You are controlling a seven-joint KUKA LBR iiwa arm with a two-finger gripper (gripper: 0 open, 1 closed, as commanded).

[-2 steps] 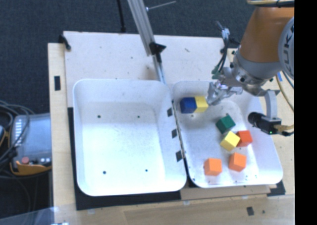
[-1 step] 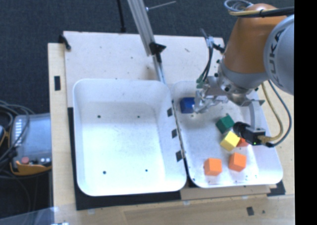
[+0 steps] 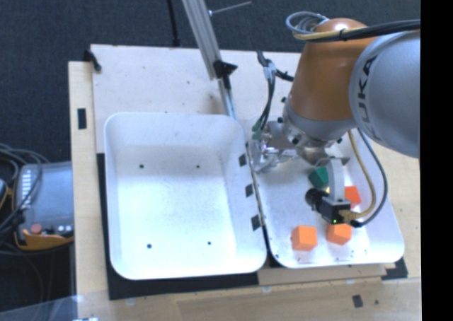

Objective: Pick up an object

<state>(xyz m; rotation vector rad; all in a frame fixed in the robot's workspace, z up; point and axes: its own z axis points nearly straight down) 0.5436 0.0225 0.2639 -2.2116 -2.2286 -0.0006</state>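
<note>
A pale bench [image 3: 141, 79] carries two shallow white bins side by side. A grey arm [image 3: 333, 79] with an orange band reaches in from the right and hangs over the far half of the right bin [image 3: 283, 199]. The left bin [image 3: 177, 192] lies just beside it. The pincer [image 3: 271, 153] sits low near the wall between the bins; I cannot tell whether it is open or closed. In the right bin's near end lie two orange blocks, one [image 3: 304, 237] near the other [image 3: 339, 233]. A third orange piece [image 3: 352, 195] and a small green object [image 3: 321, 175] show beneath the arm.
</note>
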